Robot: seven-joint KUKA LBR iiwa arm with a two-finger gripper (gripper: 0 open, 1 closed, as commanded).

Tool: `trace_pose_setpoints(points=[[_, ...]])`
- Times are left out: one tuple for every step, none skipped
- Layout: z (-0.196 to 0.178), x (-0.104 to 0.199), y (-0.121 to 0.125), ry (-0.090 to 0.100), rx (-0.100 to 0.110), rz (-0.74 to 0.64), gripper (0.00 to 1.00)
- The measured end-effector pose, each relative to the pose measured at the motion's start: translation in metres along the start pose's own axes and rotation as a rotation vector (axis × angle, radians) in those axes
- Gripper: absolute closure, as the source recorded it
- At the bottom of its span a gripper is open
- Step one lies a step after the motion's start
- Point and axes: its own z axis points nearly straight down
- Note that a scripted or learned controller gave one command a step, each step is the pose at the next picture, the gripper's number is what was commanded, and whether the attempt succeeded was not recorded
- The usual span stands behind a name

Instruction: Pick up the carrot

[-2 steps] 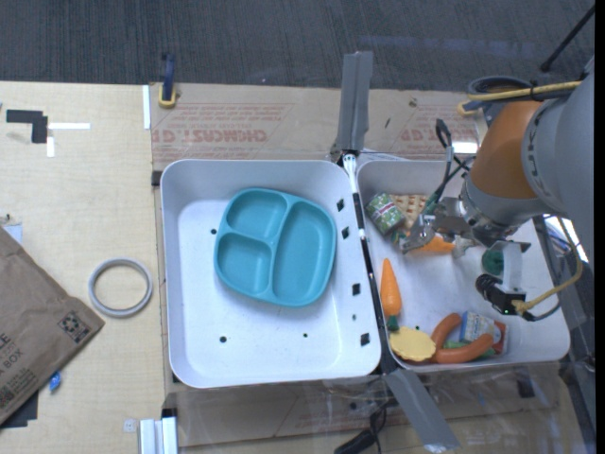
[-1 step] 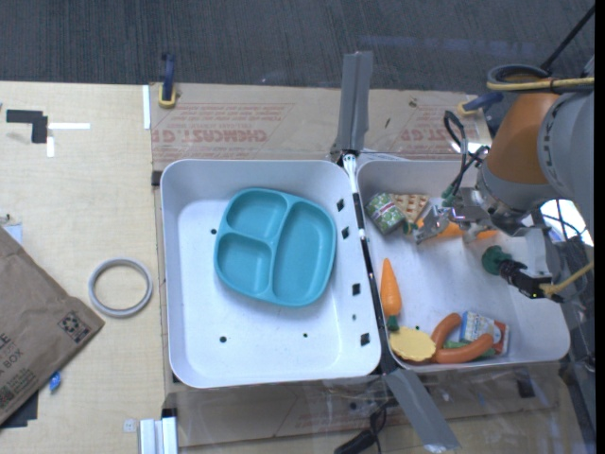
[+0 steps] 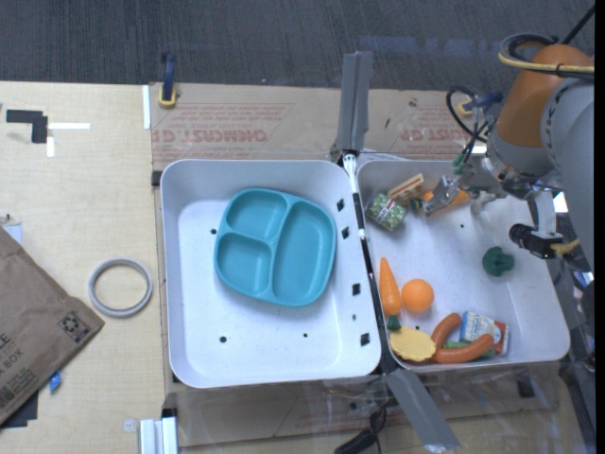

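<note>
You're at the approach step, nothing picked yet, as I read it. The carrot (image 3: 388,287) lies in the right bin (image 3: 529,343), tight against its left wall near the divider, lengthwise front-to-back w/ the pointed end toward the back, touching or just beside an orange ball (image 3: 417,295). The gripper (image 3: 450,197) sits at the back of the same bin, well apart from the carrot, near a small sandwich-like toy (image 3: 408,188) and a green-white packet (image 3: 387,211) — can't tell how far the jaws are parted or whether anything's between them, too small and cluttered. Next move, my call: travel toward the bin's front-left, line up across the carrot's narrow width, come down w/o clipping the wall or the ball. Carrot looks like smooth hard plastic, tapered cone, glossy — may slip or roll. Ball is round, same orange. Nearby: a flat yellow piece (image 3: 412,345), sausage-shaped red-orange toys (image 3: 452,339), a dark green lump (image 3: 498,261). The left bin (image 3: 184,348) holds a teal three-compartment plate (image 3: 275,247), matte plastic.
</note>
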Motion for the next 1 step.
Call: trace_pose_setpoints(points=[[-0.0344,-0.0483,0.001,-0.007,-0.012,-0.332,0.0]])
